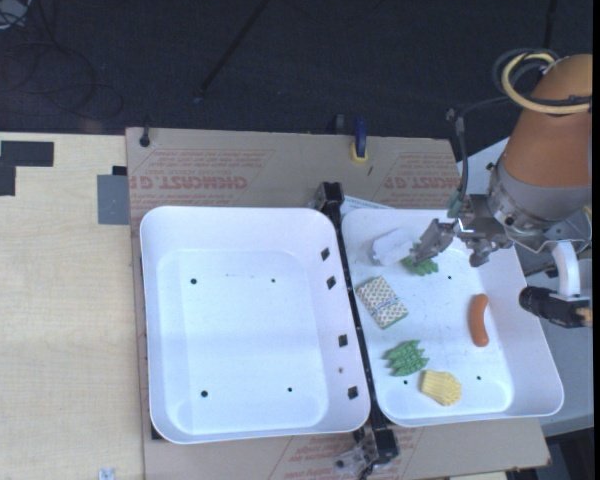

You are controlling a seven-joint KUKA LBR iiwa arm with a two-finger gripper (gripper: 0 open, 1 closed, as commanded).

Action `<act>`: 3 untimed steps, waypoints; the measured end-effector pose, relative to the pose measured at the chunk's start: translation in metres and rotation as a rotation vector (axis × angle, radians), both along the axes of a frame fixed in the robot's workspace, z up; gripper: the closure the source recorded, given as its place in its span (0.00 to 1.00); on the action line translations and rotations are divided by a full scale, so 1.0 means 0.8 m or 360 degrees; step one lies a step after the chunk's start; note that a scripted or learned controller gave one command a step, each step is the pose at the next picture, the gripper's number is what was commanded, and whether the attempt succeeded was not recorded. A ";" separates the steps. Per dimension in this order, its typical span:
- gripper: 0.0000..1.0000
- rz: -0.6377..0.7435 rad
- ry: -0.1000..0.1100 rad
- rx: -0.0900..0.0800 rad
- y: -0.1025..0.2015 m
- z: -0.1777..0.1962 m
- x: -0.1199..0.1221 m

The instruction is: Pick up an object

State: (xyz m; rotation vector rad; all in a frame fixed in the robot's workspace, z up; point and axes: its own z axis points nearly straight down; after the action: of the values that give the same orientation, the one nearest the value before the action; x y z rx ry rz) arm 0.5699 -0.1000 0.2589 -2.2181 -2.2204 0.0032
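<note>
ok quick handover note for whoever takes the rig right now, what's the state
Gripper: low over the upper part of the right bin, fingers spread, nothing between them. One finger sits just above a small green piece.
Objects, all in the right bin: a white piece beside the green one, checkered block, orange sausage-shaped piece, green leafy piece, yellow corn-like piece.
Done: arm positioned by the small green piece.
Left: close on an object, lift it clear, confirm it is held.
</note>
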 end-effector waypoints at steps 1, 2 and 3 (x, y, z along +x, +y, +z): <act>0.00 0.0001 -0.0018 0.0000 0.035 0.130 -0.063; 0.00 0.0000 -0.0024 -0.0002 0.046 0.275 -0.118; 1.00 0.0009 0.0000 -0.0003 0.048 0.279 -0.116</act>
State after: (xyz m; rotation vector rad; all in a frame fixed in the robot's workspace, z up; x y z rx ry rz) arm 0.4769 -0.0620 0.4819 -2.2128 -2.2279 0.0054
